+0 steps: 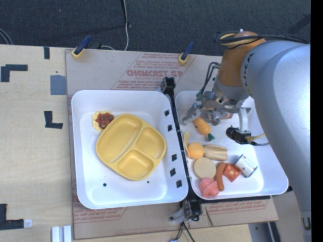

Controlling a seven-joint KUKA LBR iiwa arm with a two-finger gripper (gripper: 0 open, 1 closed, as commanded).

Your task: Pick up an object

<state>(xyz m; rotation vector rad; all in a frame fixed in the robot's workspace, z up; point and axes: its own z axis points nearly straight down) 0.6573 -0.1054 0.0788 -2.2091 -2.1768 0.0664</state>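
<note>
The claw (204, 116) hangs low over the far part of the right bin (267, 180); whether it is apart or together cannot be told. A carrot (203, 126) lies just on its near side, green tip pointing right, and nothing shows it as gripped.

Nearer in the same bin, close together, lie an orange ball (195, 150), a pale bread roll (216, 153) touching it, a tan biscuit (204, 168), a pink lump (209, 187), a sausage (220, 173), a red block (231, 173) and a white can (246, 165).

The left bin (83, 150) holds a yellow divided plate (131, 146), with a small pizza slice (103, 119) at its far left corner.

Both bins rest on a cardboard sheet (146, 74) with red print, held by two clamps (81, 47) at its far edge. It lies on a pale wooden bench (30, 150), with dark carpet (151, 14) beyond.
</note>
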